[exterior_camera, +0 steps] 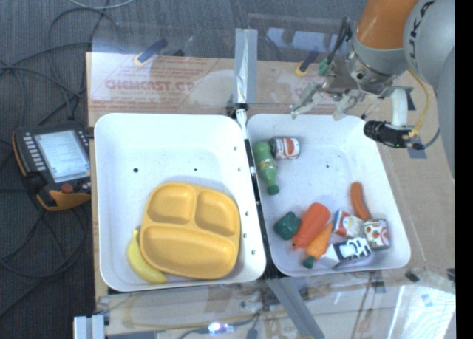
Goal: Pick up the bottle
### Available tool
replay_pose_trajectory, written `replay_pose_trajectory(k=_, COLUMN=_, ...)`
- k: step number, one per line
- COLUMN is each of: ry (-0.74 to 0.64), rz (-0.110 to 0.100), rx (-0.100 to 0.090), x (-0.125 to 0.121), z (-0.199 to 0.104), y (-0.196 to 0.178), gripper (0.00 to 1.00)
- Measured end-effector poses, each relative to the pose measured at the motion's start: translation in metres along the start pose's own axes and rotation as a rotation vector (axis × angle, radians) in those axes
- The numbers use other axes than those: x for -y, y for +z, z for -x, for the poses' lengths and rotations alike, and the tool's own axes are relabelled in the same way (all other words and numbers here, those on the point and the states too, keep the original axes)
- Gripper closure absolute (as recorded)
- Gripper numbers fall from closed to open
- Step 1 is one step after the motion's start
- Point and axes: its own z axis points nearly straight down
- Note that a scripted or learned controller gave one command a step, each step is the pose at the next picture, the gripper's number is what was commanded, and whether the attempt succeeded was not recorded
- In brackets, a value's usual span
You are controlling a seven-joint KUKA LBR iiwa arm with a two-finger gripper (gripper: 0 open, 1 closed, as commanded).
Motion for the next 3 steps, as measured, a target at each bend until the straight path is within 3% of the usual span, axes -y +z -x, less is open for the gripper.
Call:
replay_pose_trajectory(k=1, ry=-0.166, rz=0.003, rx=0.002, x=-0.011, z=-0.005, y=0.162, gripper=0.00)
replay_pose_trajectory(k=2, ry=-0.236, rz=0.015, rx=0.006, x=0.038, z=0.002, y=0.163, gripper=0.00)
replay_pose_trajectory(k=3, ry=-0.125, rz=-0.001, rx=-0.002, x=0.087, z=0.010, y=0.137, gripper=0.00)
